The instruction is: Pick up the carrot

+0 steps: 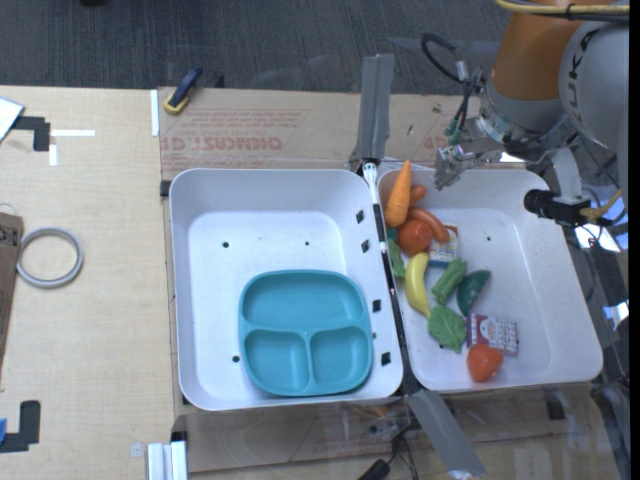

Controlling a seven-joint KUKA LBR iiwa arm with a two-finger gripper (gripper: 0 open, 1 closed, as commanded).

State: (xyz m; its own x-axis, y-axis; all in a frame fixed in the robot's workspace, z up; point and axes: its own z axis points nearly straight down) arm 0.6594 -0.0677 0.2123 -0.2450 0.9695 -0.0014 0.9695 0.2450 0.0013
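Carrot (399, 195) sits propped at the far left corner of the right-hand bin (560, 368), its fat end up against the dividing wall and its narrow tip pointing down toward a red tomato (415, 236) that it touches or very nearly touches. It looks like a toy vegetable, so I judge it light, stiff and smooth-skinned, likely a bit slippery on a tapered body that wants to squirt out of a squeeze. The best hold, I reckon, is across the thick upper half, where the sides run closest to parallel and there is some free space on the right; the tip is crowded by the tomato and a yellow banana (417, 283) just below. The bin wall on the carrot's left leaves little room for a finger there, and that is the awkward part. The pincer (450, 161) hangs above the far edge of the same bin, just to the right of the carrot and apart from it, with nothing between its fingers; how wide it stands I cannot tell from this slant. Green pieces (460, 286) and a small carton (494, 332) lie further down the bin, well clear, and the teal tray (305, 333) rests in the left bin (200, 268) on the table (80, 368)
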